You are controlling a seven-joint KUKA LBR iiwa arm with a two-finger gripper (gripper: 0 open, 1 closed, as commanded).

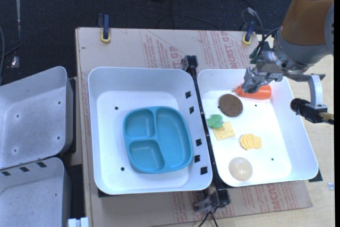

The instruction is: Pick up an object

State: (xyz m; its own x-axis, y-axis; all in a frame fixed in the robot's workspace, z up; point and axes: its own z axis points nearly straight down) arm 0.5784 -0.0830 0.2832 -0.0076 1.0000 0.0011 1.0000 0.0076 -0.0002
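Observation:
My gripper point(252, 85) reaches down into the far part of the right bin point(297, 141), right over an orange piece point(257, 93) that lies against the back wall. Its fingertips touch or nearly touch that piece. In front of it lie a brown round disc point(231, 105), a green piece point(214, 121), a pale yellow square point(224, 131), a yellow ridged piece point(250, 141) and a cream round piece point(240, 168).
The left bin point(106, 114) holds a blue three-compartment tray point(157, 139). A black divider point(201, 119) runs between the bins. Yellow clamps point(105, 35) sit at the board's far edge. Grey bin lids point(32, 114) lie to the left.

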